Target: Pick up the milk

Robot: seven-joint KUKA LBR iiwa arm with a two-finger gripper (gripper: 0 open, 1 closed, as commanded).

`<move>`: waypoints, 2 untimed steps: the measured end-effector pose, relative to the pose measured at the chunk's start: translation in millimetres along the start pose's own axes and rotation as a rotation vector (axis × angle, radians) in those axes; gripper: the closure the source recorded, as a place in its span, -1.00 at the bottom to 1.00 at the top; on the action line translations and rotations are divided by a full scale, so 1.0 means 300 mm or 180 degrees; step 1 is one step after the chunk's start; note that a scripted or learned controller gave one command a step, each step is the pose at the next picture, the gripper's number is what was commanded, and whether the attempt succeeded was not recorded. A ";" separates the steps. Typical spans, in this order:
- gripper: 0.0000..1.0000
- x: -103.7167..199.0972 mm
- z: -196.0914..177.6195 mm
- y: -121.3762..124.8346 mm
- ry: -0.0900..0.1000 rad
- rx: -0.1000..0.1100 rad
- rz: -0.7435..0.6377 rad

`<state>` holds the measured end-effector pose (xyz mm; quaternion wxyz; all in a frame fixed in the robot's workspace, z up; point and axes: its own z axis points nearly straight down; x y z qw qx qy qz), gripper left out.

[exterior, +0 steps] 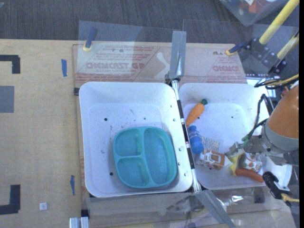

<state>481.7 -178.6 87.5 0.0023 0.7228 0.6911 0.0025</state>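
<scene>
Two white bins sit side by side on the bench. The left bin point(95, 103) holds a teal divided plate point(144, 156), lying flat toward its near right corner, three compartments up. The right bin point(223, 96) holds the loose items. A carrot point(195, 113) lies tilted against the left wall, green tip toward the far side. A blue bottle point(194, 140) lies just nearer than the carrot, along the same wall. The milk point(212, 158), a small white and orange-brown carton, lies on the bin floor just right of the bottle, in the near left part of the bin; it looks tipped on its side, though the print is too blurred to read. The arm point(286, 120) comes in from the right, its orange band over the bin's right wall. The gripper point(243, 149) hangs low over the near right part of the bin, above a cluster of three items: a yellow piece point(234, 162), a small printed pack point(251, 164) and an orange-red stick point(250, 175) nearest the front wall. The gripper is near the milk but apart from it, a bare strip of bin floor between them. Tool state: cannot tell whether it is released or clenched; grey metal parts blur into the cluster below. Nothing can be confirmed as grasped. The milk rests free on the floor.
</scene>
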 end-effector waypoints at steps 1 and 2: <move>1.00 -0.004 -0.035 0.003 -0.0005 -0.0015 0.0012; 1.00 0.182 -0.289 0.183 -0.0004 0.0021 0.0401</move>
